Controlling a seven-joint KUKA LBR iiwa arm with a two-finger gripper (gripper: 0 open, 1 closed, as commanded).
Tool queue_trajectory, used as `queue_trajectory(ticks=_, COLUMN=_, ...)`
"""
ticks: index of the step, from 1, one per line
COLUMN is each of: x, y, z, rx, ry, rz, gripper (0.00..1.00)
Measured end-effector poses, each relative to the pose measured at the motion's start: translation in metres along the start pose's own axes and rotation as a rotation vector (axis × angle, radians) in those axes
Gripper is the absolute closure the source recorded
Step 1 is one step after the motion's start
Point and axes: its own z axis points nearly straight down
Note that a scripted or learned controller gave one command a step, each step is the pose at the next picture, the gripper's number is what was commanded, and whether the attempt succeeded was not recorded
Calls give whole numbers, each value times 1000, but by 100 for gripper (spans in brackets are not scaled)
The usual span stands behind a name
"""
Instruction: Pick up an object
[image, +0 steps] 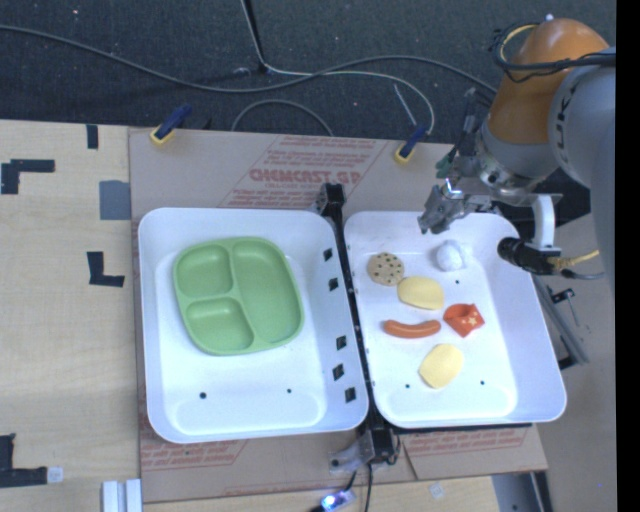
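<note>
Food toys lie in the right shallow white bin: a round brown cookie, a small white ball-like piece, a pale yellow lump, a reddish sausage, a red pepper-like piece and a second yellow lump. The left white bin holds a green plastic tray with three compartments. The two-finger gripper of the grey arm hangs over the far rim of the right bin, near the white piece but apart from it. How the gripper stands I cannot tell, because it is dark and small from here; nothing appears in it. I judge that no object is chosen yet. The risk is a descent too close to the bin wall, so the tool meets the rim. The white piece looks round, so it could roll away under contact. The items in the middle lie near together, and a wide approach could push a neighbour.
</note>
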Motion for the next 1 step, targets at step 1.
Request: queue_trajectory(ticks=1, x=52, y=0, z=-9, rx=3, ry=2, rz=-5, gripper=100)
